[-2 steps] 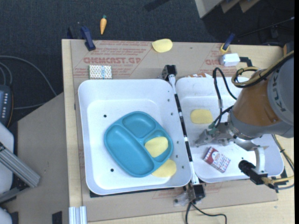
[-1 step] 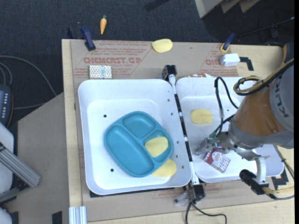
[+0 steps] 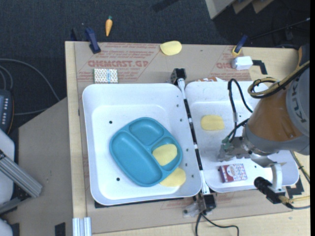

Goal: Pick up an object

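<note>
Across the tabletop (image 3: 138, 63), a tan board printed with red lettering, two shallow white bins sit side by side, touching along a black hinge strip. Left bin (image 3: 98, 102): the larger of the two. Right bin (image 3: 209, 90): partly covered by the arm (image 3: 275, 122), which reaches in from the right, grey body with an orange band above the wrist.

Blue divided plate (image 3: 135, 151) lies tilted in the left bin, toward its near side. Yellow piece (image 3: 165, 154) rests in one of the plate's small compartments. Second yellow piece (image 3: 173, 178) lies on the bin floor, just beside the plate's near-right edge, touching or almost touching it.

Right bin contents: yellow oval piece (image 3: 212, 122) near the middle of the bin, apart from the arm. Small red-and-white packet (image 3: 232, 172) lies flat near the bin's front wall.

Hand (image 3: 229, 149) is low over the right bin floor, between the oval piece and the packet, just above the packet. Cannot tell whether it is released or clenched; nothing visible in its grip.

On the bare board behind the bins: pale yellow disc (image 3: 171, 47), small patterned square (image 3: 106, 75), blue clamp (image 3: 91, 40) at the far left corner. Orange carrot-shaped item (image 3: 109, 26) lies on the dark floor beyond.
</note>
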Controlling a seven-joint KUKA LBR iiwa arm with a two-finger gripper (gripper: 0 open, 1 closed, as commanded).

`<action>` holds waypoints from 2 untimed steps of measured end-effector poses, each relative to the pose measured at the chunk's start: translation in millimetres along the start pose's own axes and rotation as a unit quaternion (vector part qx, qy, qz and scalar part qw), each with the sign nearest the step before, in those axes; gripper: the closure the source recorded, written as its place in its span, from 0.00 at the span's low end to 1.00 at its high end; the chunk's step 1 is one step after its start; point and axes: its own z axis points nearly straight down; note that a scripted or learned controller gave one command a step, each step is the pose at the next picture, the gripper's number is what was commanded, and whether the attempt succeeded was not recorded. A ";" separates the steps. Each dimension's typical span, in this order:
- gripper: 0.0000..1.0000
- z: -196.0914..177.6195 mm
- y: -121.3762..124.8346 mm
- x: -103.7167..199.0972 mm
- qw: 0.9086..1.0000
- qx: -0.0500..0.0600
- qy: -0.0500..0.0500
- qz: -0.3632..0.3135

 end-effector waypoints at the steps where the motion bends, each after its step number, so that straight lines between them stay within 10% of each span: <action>1: 0.00 0.1 -0.1 0.0 1.000 0.000 0.000 0.000; 2: 0.00 9.8 5.4 -31.3 1.000 -0.001 -0.001 0.000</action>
